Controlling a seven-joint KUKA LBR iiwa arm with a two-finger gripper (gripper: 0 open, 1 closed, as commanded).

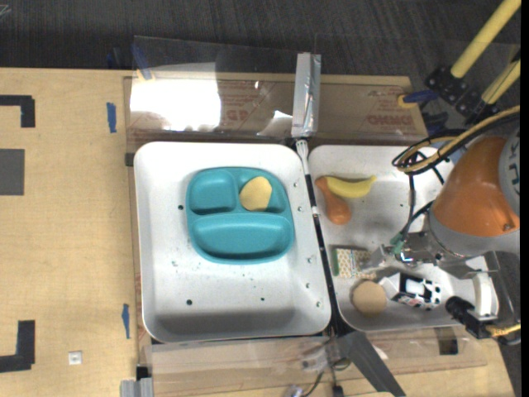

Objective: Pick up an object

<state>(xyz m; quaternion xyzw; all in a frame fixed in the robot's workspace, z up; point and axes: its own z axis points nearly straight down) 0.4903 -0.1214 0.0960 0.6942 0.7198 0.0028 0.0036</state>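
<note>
Gripper [395, 265], finger state indiscernible, hovers over right bin [388, 160]; smooth curved banana [348, 186] lies long axis 9-to-3, tan rounded ball [369, 297] at 6.

right bin [388, 157] partly hidden, arm [475, 197] cropped

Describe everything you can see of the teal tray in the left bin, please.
The teal divided tray looks like smooth plastic, with rounded corners. It has three compartments: two small ones at the far side and one long one at the near side. It lies flat on the floor of the left white bin, a little toward the far side. A yellow rounded piece, perhaps toy food, sits in the far right compartment. The other two compartments hold nothing visible.
</note>
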